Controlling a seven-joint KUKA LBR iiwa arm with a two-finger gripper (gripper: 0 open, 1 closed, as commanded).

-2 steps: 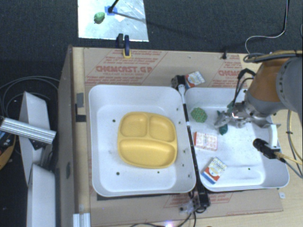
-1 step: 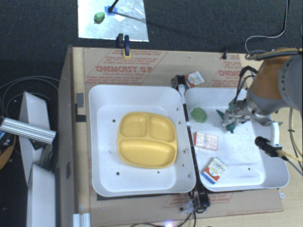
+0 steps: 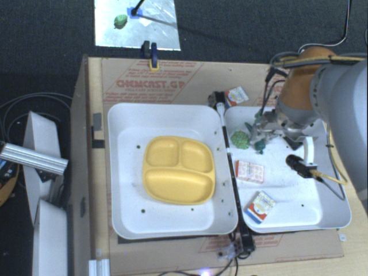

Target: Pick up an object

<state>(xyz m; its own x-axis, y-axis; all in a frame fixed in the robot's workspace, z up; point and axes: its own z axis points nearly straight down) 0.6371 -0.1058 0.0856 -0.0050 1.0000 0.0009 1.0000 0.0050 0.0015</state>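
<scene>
Right bin point(image 3: 336, 211) holds packets point(image 3: 260, 205) (left bin point(image 3: 123, 154): yellow tray point(image 3: 178, 170)).

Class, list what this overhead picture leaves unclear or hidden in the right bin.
- Gripper: too small and dark in the camera view to tell whether it touches the green object beside it.
- Carton prints: too small to read.
- Right bin: the grey arm covers its far right corner.

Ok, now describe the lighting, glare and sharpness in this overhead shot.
Camera view: even, soft light with faint shadows; the crinkled silver foil sheet behind the bench throws bright glare; the yellow divided plastic plate is fairly crisp; the grey arm's jaws over the green broccoli-like toy look slightly smeared.
</scene>
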